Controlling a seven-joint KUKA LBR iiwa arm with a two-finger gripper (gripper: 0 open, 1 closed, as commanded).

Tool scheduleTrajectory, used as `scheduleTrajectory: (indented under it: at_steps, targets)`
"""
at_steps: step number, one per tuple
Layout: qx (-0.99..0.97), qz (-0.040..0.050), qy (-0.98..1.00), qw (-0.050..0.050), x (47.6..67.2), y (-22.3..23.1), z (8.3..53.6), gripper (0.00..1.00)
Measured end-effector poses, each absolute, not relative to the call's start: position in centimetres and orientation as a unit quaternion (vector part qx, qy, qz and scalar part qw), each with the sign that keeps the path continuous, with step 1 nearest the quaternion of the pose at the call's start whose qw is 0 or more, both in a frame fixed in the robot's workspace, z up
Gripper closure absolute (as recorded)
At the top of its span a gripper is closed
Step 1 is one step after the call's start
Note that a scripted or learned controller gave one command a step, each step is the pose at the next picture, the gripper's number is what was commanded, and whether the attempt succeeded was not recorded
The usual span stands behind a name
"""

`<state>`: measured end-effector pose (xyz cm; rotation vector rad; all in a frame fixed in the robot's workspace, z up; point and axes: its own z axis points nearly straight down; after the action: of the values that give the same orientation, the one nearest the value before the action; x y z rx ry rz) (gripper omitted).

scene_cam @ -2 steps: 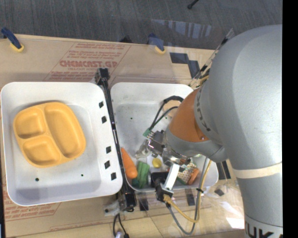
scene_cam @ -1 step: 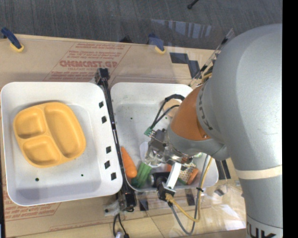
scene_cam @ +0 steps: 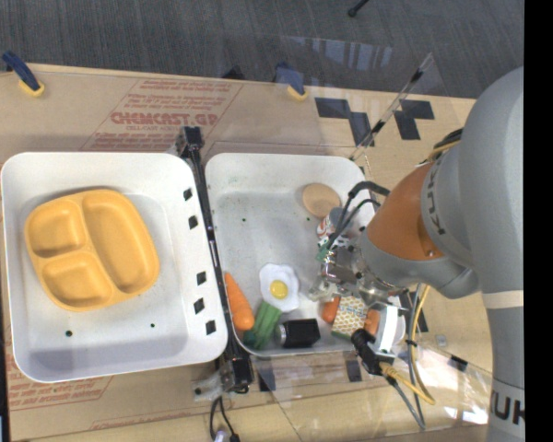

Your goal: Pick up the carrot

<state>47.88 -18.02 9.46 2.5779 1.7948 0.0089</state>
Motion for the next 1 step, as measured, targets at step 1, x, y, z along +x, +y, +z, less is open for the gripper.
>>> scheduleTrajectory:
  at_steps: [1]
  targets:
    - [0.820,0.0023,0.572,-0.002,47.82,-17.79,9.29,0.00]
